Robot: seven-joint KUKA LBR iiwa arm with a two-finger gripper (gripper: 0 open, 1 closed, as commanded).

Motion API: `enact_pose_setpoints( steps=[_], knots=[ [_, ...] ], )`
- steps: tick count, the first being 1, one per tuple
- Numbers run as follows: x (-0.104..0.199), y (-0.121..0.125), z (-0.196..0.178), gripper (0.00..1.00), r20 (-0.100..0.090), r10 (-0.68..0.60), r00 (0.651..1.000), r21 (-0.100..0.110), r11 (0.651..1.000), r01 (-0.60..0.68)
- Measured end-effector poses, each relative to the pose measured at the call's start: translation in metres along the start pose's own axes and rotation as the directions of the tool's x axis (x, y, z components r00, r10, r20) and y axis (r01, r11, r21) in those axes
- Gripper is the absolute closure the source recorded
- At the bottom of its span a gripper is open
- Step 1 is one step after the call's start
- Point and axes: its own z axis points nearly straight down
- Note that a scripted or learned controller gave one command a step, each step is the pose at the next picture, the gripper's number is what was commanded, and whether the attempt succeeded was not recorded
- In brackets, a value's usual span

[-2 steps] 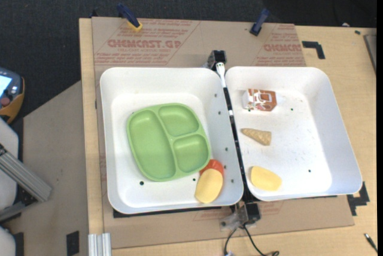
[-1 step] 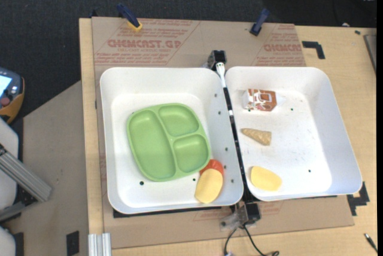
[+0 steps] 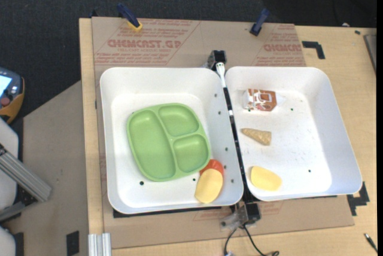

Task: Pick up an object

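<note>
Green plate [image 3: 168, 142] in left bin [image 3: 114, 129]

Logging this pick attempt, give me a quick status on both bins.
Left bin: green divided plate, yellow-orange piece at its lower right corner. Right bin: brown-white packet, tan wedge, yellow piece, all apart. Nothing lifted.

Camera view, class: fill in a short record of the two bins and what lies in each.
left bin: green divided plate; yellow-and-orange piece at its near right corner
right bin: brown-and-white packet; tan wedge; yellow piece
order in right bin: packet farthest, wedge middle, yellow piece nearest
bench: brown board with red lettering
</note>
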Motion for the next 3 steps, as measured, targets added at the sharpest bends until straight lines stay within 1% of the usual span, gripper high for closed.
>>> enact_pose_setpoints(
  steps=[1,2,3],
  knots=[
    [0.07,0.0,0.096,1.0,-0.01,-0.012,1.0,0.015,1.0,0.012],
    [0.187,-0.004,0.254,1.0,-0.012,-0.017,1.0,0.021,1.0,0.017],
    [0.272,-0.001,0.203,1.0,-0.008,-0.015,1.0,-0.001,1.0,0.015]
  ],
)
